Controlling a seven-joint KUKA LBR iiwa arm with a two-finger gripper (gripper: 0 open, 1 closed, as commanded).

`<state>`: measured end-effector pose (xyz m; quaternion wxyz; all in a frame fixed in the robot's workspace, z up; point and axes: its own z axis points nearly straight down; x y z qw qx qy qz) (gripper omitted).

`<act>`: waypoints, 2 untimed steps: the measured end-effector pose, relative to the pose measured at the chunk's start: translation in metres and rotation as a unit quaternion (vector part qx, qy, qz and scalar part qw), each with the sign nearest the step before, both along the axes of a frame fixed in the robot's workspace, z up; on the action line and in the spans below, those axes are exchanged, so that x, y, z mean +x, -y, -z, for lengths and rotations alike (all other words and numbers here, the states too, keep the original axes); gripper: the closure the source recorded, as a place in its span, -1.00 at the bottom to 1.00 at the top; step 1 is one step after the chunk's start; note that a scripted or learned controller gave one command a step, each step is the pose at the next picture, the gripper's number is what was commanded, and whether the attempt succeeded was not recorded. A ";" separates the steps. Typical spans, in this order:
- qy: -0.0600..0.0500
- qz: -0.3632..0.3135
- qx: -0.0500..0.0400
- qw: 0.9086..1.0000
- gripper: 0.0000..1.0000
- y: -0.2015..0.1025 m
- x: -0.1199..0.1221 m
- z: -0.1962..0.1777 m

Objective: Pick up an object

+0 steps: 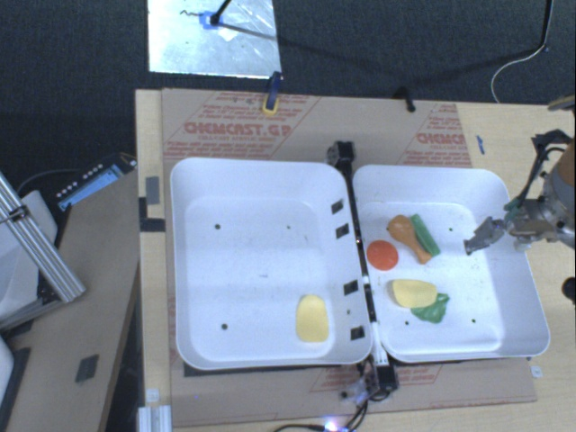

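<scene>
Yellow and flat, a small piece lies at the near end of the left bin, long axis running front to back. Right bin: an orange ball, a tan drumstick beside a green strip, both slanting down-right, and a yellow-green corn piece lying crosswise. End effector hovers right of them, holding nothing; its opening I cannot tell. Best approach, I judge: straddle the drumstick across its narrow width.

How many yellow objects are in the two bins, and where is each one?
2. One yellow piece lies in the left bin, near its front right corner. The other lies in the right bin, touching a green piece. None seems hidden.
</scene>
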<state>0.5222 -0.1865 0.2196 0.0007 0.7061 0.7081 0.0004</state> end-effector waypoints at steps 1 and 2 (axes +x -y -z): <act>-0.001 -0.004 0.002 1.000 -1.00 -0.081 0.033 0.141; 0.003 -0.002 -0.001 1.000 -1.00 -0.096 0.077 0.133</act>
